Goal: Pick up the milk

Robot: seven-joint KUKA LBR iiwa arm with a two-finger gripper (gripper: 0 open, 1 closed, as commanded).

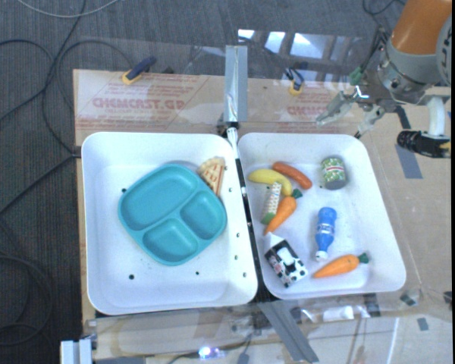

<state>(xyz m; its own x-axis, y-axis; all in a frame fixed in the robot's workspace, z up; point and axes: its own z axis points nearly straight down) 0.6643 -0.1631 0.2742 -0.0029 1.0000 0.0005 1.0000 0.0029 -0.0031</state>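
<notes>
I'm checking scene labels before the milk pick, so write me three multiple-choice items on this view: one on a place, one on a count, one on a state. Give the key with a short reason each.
1. Where does the milk carton lie?
A. On the blue plate
B. In the right bin, near its front left corner
C. On the bench outside the bins

2. How many carrots lie in the right bin?
A. One
B. Two
C. Four

3. Where is the gripper relative to the milk?
A. Far from it, above the bench beyond the right bin's far edge
B. Closed around it
C. Pressing it against the blue plate

Key:
1 B: the cow-patterned carton sits at the right bin's near left corner.
2 B: one carrot lies mid-bin, another carrot near the front.
3 A: it hangs past the bin's far rim, away from the carton.
</notes>
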